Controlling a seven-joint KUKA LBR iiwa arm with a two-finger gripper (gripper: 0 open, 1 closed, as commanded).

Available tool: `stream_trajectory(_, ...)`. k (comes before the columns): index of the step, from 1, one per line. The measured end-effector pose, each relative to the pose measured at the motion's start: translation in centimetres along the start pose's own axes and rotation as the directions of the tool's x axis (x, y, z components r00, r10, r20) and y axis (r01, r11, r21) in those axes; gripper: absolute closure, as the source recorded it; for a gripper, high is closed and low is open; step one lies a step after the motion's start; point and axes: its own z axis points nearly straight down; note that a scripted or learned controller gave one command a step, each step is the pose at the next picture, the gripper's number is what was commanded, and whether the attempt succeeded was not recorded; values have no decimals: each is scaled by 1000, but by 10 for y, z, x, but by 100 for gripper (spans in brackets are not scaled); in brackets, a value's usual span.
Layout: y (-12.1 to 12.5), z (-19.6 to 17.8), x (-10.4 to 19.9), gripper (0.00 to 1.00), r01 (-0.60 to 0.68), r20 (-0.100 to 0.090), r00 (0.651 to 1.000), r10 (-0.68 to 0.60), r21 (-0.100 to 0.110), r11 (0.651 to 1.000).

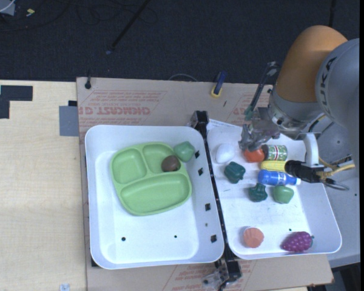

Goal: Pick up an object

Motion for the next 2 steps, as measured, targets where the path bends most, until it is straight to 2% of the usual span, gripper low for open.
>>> stream_trajectory(2, 12, -15, -7, 100, -3, 1, 1000, 3, 1, 1000)
